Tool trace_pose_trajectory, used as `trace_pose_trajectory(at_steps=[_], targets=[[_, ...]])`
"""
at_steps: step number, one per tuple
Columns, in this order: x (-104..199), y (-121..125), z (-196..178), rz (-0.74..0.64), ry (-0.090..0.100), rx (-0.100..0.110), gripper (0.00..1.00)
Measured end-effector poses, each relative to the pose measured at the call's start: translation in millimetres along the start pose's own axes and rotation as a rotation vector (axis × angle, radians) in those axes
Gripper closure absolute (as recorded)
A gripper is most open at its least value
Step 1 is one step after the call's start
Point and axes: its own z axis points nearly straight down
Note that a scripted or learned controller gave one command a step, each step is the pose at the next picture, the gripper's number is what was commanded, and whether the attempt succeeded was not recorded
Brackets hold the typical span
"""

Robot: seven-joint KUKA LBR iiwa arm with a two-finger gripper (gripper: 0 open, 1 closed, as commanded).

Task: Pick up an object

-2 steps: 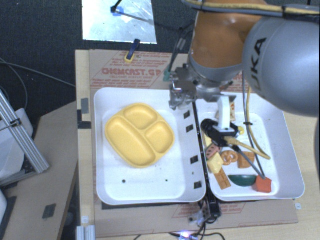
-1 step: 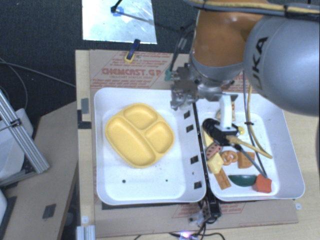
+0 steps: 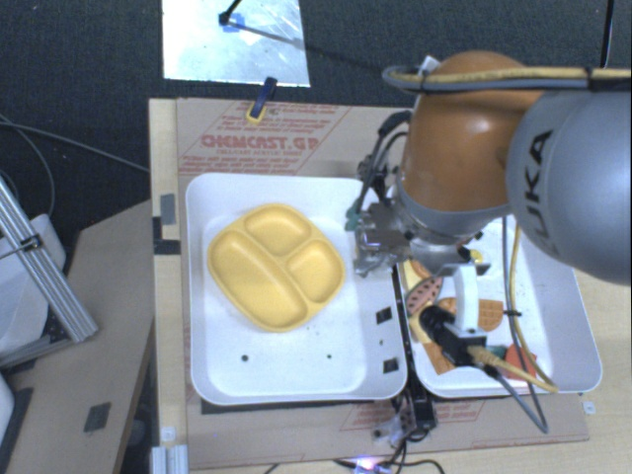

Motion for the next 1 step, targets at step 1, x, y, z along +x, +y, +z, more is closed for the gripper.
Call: trace_pose_trajectory(at_steps=[1], targets=[[28.0,-6.9,-20.2,-0.007,0.003,-0.009,1.0]])
